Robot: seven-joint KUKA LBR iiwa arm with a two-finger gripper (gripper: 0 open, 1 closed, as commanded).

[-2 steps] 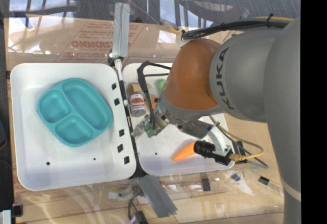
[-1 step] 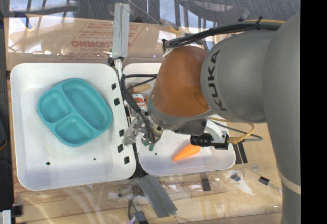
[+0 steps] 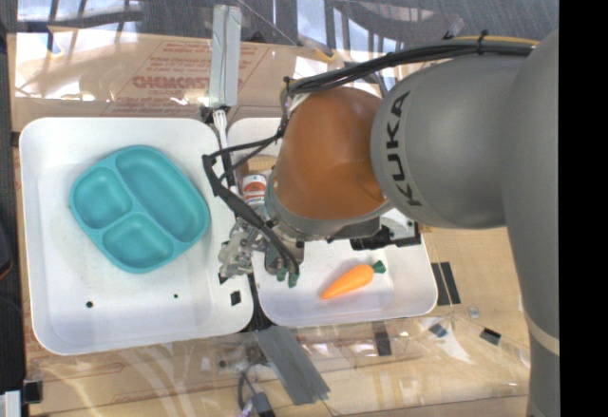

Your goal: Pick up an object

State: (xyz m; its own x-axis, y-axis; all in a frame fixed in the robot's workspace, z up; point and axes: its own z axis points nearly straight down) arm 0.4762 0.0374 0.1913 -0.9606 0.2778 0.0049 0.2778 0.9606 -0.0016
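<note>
Approach step: the grey arm's two-finger gripper (image 3: 255,258) hangs low over the right white bin (image 3: 418,296); its grip state cannot be told. The orange plastic carrot (image 3: 348,281) lies just right of it, untouched. Next, centring over the carrot seems needed.

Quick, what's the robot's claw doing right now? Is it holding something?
Gripper: low over the left side of the right bin; open or shut cannot be told, and nothing is seen in it.
</note>
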